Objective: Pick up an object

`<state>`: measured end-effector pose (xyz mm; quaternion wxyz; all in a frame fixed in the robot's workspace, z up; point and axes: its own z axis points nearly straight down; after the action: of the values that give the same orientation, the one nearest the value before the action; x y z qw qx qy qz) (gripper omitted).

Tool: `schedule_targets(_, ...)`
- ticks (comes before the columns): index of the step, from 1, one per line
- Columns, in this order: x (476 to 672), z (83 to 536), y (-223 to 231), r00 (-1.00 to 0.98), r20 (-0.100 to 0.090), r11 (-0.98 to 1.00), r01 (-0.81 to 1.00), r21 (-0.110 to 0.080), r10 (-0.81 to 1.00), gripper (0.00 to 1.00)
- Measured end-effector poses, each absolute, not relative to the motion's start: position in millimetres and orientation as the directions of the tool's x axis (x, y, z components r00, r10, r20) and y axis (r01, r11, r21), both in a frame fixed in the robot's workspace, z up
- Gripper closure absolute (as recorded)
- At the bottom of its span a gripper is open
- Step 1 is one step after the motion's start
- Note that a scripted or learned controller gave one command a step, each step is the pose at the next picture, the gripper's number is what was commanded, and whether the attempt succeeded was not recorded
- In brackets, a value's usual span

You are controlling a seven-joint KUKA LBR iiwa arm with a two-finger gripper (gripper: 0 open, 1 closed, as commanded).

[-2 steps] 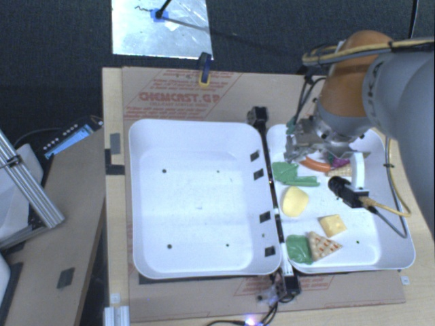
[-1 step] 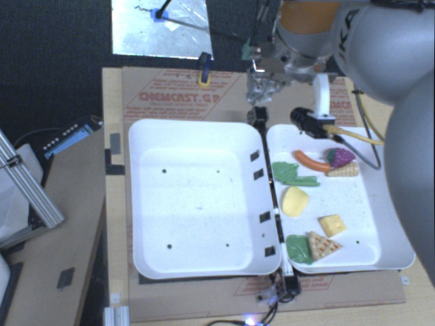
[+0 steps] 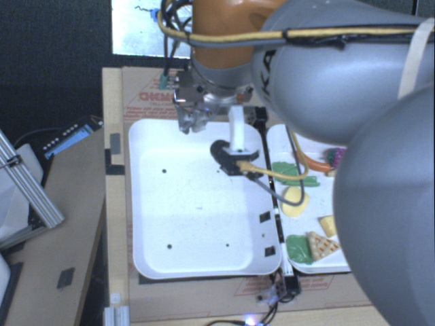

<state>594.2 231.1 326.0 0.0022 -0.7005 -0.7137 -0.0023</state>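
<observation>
Pincer (image 3: 192,122) hovers over the left bin's (image 3: 190,236) far rim, I can't tell whether clenched or released, nothing visibly lifted yet, green piece (image 3: 298,248) waiting in the right bin (image 3: 319,269).

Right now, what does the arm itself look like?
Bulky rounded grey arm, glossy orange band above the wrist, yellow cable strung along it, dark cables looped beside the band, small silvery metal gripper at the tip.

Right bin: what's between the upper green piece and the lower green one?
A pale yellow round piece lies between them, in the camera view.
</observation>
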Motion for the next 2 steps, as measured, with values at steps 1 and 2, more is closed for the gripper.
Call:
schedule_targets(1,598.1,337.2,220.9,-0.010,0.001,0.010,1.000,0.003,1.000,1.00)
schedule_targets(2,668.3,339.2,205.2,0.001,0.000,-0.001,1.000,0.007,1.000,1.00)
